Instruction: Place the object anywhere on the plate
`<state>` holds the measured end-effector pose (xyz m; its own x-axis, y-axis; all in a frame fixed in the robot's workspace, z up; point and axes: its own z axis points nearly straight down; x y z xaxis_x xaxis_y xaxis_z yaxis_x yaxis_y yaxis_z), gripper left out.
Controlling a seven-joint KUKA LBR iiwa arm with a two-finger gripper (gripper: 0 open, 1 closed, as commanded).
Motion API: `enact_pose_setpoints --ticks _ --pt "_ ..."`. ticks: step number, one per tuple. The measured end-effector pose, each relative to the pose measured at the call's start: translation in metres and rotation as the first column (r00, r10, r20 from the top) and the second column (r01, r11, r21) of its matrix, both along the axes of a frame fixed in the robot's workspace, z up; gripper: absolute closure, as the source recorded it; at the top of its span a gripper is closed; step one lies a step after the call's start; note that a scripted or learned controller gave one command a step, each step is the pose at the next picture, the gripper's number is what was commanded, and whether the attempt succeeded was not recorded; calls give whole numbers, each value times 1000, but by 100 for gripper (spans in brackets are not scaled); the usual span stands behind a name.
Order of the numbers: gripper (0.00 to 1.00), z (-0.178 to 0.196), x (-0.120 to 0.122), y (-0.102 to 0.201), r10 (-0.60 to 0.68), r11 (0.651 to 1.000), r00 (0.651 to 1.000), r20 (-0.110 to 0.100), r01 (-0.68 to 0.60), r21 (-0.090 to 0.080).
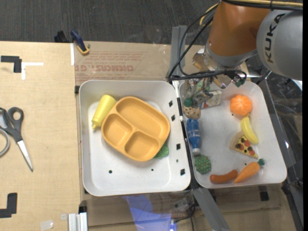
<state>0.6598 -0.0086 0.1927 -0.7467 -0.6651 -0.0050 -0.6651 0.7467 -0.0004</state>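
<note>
While the gripper (pixel 196 99) hangs right of the plate (pixel 136 127) | jaw state — cannot tell | bottle (pixel 193 134) — right of plate.

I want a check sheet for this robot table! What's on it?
Surface: two white bins side by side on a bench.
Job's things: orange plate in the left bin, three compartments, no food on it.
Clutter: yellow bottle beside the plate; orange, banana, pizza slice, carrot, sausage, blue bottle in the right bin.
Pincer: low over the right bin's far left corner.
Cables: black, along the arm.
Surroundings: scissors on the bench, left.
</note>
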Motion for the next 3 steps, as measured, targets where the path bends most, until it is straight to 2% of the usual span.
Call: enact_pose_setpoints --ticks 1,2,3 --pt "0 0 0 0 0 1000 1000 0 0 0" --pt "100 11 2 0 -2 1000 1000 6 2 2" --pt "100 65 -77 11 481 877 877 0 -481 -2"
